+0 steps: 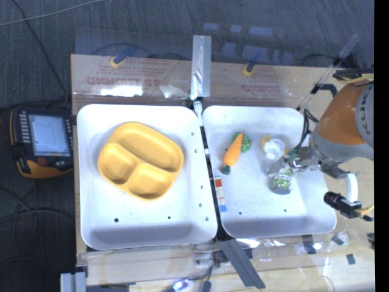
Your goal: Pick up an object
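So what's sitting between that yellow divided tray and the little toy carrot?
In the camera view, no object, just bare white bin floor and the two bins' adjoining rims between the yellow tray and the carrot.

Red print on cardboard sheet (130, 75) behind bins: mirrored, blurred, perhaps letters, unreadable. Nothing else legible.

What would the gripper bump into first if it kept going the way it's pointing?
Probably the small greenish clear object in the right bin: the gripper sits just above it, aimed down and left. Depth is hard to judge from this overhead slant.
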